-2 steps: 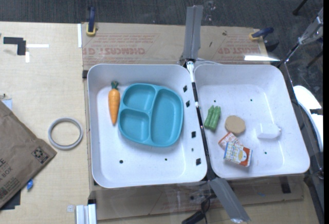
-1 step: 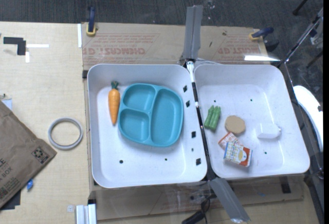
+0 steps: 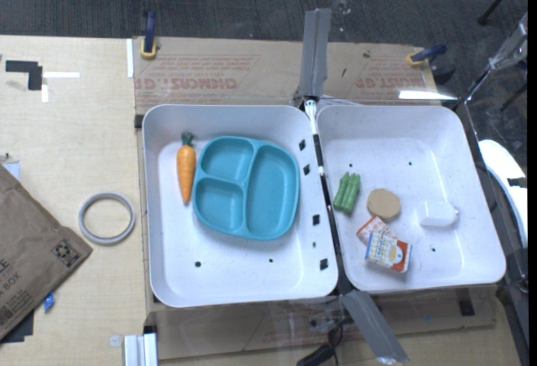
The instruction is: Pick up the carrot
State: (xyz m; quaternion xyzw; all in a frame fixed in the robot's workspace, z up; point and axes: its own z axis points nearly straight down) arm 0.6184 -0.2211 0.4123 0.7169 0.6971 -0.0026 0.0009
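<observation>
An orange carrot [image 3: 185, 172] with a green top lies lengthwise in the left bin [image 3: 168, 264], near its left wall. It rests just left of a blue divided plate [image 3: 248, 186], close to the plate's rim.
The right bin [image 3: 470, 268] holds a green vegetable [image 3: 346, 192], a round brown cookie [image 3: 384, 204], a small carton [image 3: 385, 245] and a white piece [image 3: 439, 214]. A tape ring [image 3: 106, 216] and a brown cardboard box [image 3: 29, 255] lie on the bench at left.
</observation>
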